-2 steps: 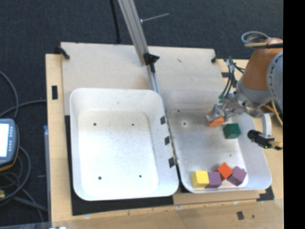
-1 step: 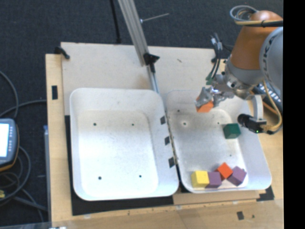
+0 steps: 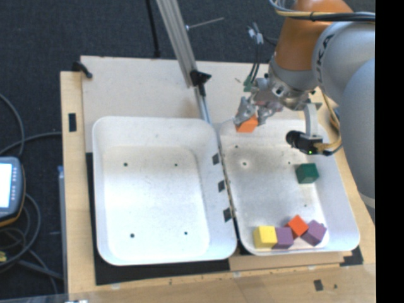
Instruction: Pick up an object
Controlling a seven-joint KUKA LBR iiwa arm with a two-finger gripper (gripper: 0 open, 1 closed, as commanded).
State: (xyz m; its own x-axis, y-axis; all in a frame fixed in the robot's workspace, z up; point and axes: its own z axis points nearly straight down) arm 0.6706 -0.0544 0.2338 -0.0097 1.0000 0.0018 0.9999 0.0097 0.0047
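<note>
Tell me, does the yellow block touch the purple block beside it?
Touching. In the camera view, the yellow block and the purple block meet with no gap.

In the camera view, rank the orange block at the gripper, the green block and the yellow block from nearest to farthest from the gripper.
Measured from the gripper:
1. Orange block, right at the fingertips, above the right bin's far edge.
2. Green block, in the right bin near its right wall.
3. Yellow block, at the right bin's near edge, leftmost of the cluster there.

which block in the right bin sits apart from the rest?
The green block, alone near the right wall of the right bin. The yellow block, two purple blocks and orange block cluster at its near edge.
</note>
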